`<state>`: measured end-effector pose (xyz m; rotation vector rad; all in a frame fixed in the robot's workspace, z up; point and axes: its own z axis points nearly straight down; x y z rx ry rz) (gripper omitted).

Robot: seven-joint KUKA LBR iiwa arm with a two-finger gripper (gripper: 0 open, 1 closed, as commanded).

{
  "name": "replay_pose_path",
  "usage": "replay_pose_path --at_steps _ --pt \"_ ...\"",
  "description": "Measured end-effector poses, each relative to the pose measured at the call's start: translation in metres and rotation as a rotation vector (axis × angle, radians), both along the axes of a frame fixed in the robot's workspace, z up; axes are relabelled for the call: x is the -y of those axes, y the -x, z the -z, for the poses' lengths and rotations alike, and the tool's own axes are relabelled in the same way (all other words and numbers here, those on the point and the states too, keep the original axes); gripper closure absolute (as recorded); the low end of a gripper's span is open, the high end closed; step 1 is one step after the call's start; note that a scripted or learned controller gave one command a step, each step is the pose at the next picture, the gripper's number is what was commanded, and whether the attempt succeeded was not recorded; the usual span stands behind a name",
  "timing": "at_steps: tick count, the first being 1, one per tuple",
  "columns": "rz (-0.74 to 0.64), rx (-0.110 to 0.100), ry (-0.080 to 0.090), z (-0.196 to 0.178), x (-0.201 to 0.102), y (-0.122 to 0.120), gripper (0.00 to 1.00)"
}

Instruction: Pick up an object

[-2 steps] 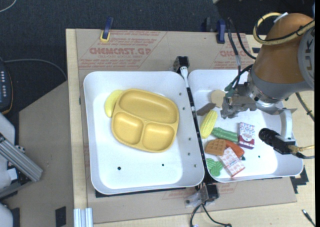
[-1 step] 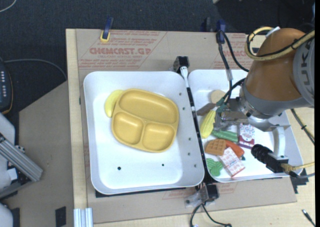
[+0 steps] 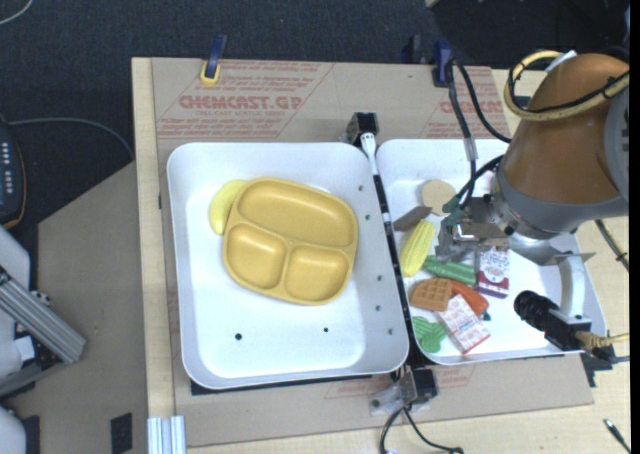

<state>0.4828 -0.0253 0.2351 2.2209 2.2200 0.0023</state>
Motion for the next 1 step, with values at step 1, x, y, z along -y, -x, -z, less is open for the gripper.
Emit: replay_pose_path --at_steps 1 --pt "0.001 -0.006 -0.001 0.0173 0.0016 0.0056 1.00"
